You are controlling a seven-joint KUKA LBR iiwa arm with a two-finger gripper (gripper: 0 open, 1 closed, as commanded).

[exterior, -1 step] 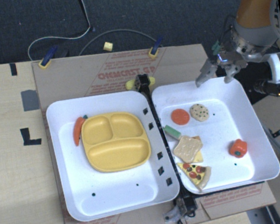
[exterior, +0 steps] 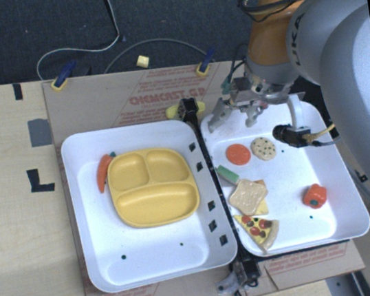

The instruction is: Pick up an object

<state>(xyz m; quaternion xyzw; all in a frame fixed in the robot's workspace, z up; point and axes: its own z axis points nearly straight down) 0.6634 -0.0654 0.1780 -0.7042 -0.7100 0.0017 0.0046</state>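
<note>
Arm (exterior: pixel 337 50) is reaching in from the right, grey body with the orange band up top, wrist hanging over the far edge of the right bin (exterior: pixel 343 223). Left bin (exterior: pixel 98 262) is carrying a yellow divided plate (exterior: pixel 153 186), with a toy carrot (exterior: pixel 103 173) lying just beside the plate's left edge. Right bin is holding the small stuff: sandwich (exterior: pixel 248 196) sitting near the centre divider, pizza slice (exterior: pixel 260 229) just below it, red tomato slice (exterior: pixel 238 154) and cookie (exterior: pixel 263 148) lying side by side near the top, red pepper (exterior: pixel 314 195) sitting apart toward the right. Gripper (exterior: pixel 233 116) is hovering above the tomato slice and cookie, fingers spread apart, gripping nothing.
</note>
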